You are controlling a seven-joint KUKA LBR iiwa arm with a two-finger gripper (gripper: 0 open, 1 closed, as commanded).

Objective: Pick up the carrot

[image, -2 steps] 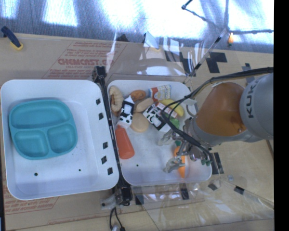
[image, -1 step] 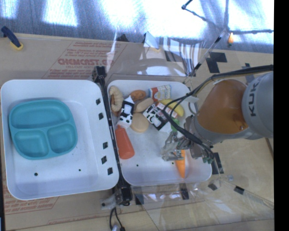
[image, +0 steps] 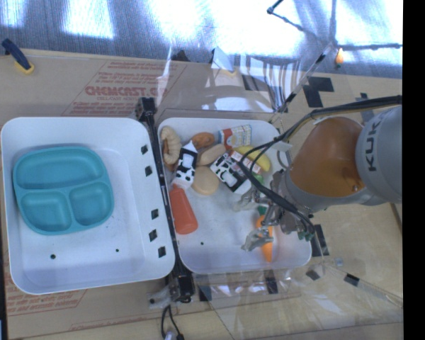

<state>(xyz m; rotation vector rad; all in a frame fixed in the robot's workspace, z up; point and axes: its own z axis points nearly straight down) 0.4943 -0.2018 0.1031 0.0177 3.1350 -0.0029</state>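
Lighting: bright, daylight-like, entering from the top of the view; pale blown-out patches across the upper background. Glare: white streaks on the clear sheeting (image: pixel 269 83) above the right bin (image: pixel 219 250). Shadows: soft, short, beneath the teal tray (image: pixel 60 190) and along the bin walls. Sharpness: moderate overall; gripper (image: pixel 263 229) and small items around it smeared, low in detail. Colour: slightly washed, cool cast at top

The gripper (image: pixel 263 227) covers most of the carrot (image: pixel 268 248). The small toys in the right bin (image: pixel 219 257) overlap, blurred.
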